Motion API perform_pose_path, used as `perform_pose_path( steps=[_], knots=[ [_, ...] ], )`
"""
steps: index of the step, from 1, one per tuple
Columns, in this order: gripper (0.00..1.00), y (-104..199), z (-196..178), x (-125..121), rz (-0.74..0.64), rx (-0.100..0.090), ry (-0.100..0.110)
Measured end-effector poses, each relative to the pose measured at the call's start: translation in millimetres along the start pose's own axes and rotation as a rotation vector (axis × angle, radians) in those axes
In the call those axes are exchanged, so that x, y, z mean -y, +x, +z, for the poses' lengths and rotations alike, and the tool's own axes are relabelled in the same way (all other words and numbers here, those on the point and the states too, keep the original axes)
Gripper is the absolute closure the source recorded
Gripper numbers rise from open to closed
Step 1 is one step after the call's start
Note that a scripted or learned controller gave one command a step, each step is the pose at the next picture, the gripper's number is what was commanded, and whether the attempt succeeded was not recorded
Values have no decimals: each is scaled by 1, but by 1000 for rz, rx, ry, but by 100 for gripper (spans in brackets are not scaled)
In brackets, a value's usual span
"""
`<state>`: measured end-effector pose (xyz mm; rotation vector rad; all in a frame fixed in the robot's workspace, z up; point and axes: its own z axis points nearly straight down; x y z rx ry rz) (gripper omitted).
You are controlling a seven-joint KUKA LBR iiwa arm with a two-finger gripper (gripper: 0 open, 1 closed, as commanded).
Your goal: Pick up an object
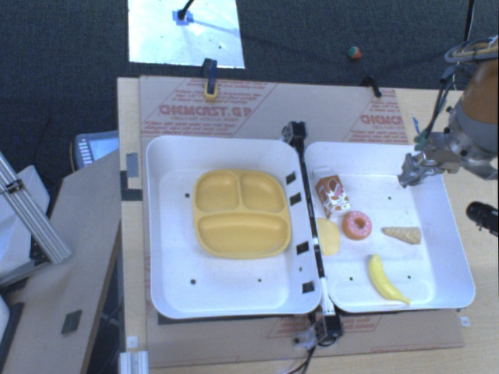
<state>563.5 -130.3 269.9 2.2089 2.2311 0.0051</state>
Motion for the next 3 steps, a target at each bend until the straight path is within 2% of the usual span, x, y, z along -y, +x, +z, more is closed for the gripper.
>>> perform_pose_path(
  steps=[2,3],
  knots=[
    [100,119,2,-28,0,0,0],
    [100,168,2,-49,1,-1,0]
  ],
)
